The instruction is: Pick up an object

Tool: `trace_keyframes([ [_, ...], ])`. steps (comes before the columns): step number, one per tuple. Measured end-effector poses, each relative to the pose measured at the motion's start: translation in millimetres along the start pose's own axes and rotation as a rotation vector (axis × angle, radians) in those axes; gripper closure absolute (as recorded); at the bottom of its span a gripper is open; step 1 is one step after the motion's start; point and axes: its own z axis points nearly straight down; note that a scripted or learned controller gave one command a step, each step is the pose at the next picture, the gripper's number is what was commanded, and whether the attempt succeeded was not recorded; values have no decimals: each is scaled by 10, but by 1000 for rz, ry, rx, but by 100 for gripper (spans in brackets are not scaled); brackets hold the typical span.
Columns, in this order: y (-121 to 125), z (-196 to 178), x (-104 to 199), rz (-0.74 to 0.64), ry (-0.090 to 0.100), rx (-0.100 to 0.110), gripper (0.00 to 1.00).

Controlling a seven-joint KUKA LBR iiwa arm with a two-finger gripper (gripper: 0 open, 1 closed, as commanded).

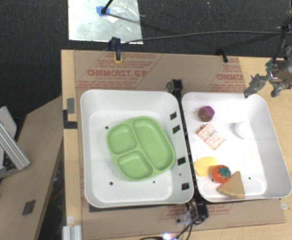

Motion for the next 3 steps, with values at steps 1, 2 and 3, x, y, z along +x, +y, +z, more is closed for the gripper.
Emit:
trace_keyframes([
  [1,61,435,-12,0,0,3,0],
  [2,43,857,33,-1,1,3,0],
  [3,51,1482,54,-2,2,5,0],
])
